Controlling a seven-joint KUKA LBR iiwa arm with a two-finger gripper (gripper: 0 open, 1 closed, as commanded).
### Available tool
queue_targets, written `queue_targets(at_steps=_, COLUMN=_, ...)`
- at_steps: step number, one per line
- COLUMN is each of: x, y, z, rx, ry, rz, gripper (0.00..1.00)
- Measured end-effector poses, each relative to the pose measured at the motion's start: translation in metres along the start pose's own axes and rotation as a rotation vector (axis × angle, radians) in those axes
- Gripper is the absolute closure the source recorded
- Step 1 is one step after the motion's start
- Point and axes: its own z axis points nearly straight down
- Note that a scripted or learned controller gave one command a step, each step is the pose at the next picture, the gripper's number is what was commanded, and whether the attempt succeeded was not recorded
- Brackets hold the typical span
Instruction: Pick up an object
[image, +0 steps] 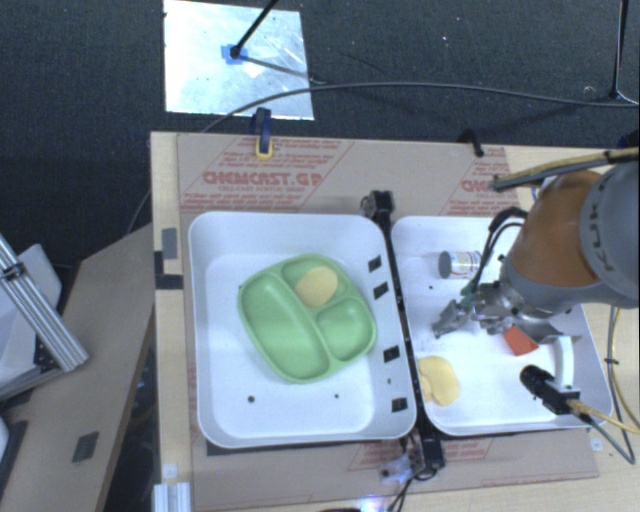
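Yellow lump (438, 380) lies in the right bin (480, 420), near its front-left corner, at about 7 o'clock from the gripper (447, 319) and just below it. Whether the gripper grasps anything, I cannot tell.

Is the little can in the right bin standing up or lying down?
Lying down. The can rests on its side on the floor of the right bin, its round end facing left toward the divider.

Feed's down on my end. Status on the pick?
Gripper over right bin, nothing visibly held. Yellow piece just below it. Small can, orange block nearby.
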Motion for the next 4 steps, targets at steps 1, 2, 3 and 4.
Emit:
queue_targets(at_steps=1, x=0.000, y=0.001, z=0.035, rx=0.000, ry=0.000, rz=0.000, gripper=0.00)
queue_targets(at_steps=2, x=0.000, y=0.001, z=0.026, rx=0.000, ry=0.000, rz=0.000, gripper=1.00)
queue_targets(at_steps=3, x=0.004, y=0.010, z=-0.020, rx=-0.001, ry=-0.001, rz=-0.003, gripper=1.00)
queue_targets(at_steps=4, x=0.006, y=0.011, z=-0.081, rx=-0.001, ry=-0.001, rz=-0.004, gripper=1.00)
